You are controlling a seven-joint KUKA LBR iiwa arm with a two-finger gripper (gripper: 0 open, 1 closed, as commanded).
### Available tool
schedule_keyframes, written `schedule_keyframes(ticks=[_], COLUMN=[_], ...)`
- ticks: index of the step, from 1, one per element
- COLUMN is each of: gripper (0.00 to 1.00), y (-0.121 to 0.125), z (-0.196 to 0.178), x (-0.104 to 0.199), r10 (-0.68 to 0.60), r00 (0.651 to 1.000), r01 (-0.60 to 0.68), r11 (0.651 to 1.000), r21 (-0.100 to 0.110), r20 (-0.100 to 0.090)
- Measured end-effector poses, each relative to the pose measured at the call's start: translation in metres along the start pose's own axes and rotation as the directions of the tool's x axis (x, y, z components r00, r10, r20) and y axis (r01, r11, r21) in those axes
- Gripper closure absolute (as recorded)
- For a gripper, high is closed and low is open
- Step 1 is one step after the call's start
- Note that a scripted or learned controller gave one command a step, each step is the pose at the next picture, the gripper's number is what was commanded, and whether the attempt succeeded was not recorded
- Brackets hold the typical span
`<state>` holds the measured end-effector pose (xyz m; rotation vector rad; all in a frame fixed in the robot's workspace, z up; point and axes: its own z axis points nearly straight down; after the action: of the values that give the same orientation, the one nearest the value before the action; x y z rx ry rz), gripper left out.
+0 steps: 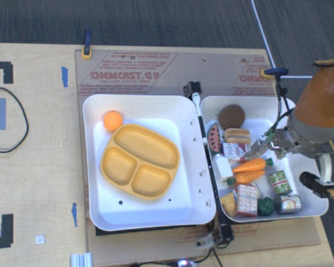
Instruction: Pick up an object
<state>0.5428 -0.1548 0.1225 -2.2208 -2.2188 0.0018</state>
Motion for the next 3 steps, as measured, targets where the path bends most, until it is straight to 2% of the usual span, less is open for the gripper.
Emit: schedule_keyframes(ticks=[1,2,3], gripper=[0.0,1.0,0.0], y=[-0.058,-0.055,-0.055], z=[0.036,0.025,0.025], x=[0.034,0.033,0.033], r10=[-0.001,0.001,0.0], r00=[1.0,1.0,1.0], r01=[0.001,-0.001,0.0], r11=[1.0,1.0,1.0], r21=[-0.014,-0.024,-0.024], r20=[0.002,0.007,0.007])
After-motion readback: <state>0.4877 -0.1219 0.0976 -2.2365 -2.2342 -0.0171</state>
